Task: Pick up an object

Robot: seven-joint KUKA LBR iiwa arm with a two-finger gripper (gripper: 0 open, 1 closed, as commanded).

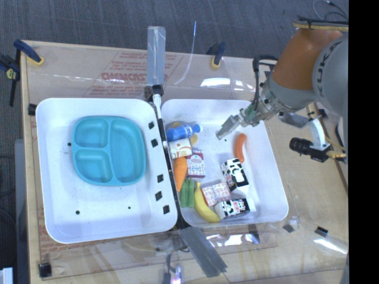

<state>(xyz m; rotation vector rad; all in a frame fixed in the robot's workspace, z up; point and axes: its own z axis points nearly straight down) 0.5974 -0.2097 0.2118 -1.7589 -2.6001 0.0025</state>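
I see gripper [227,128] over right bin [273,164], beside sausage [239,147], touching nothing; can't tell how far open.

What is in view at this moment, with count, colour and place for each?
Bins: 2, white, side by side on the bench.
Divided plate: 1, light blue, in the left bin.
Bottle: 1, blue, right bin near its upper left.
Carrot: 1, orange, right bin along its left side.
Banana: 1, yellow, right bin near its front.
Green vegetable: 1, green, beside the banana.
Sausage: 1, orange-red, right bin towards its right.
Cow-patterned cartons: 2, black and white, right bin.
Small cartons: 3, pink and white, right bin middle.
Gripper: 1, grey, above the right bin.
Arm: 1, grey with orange band, right.
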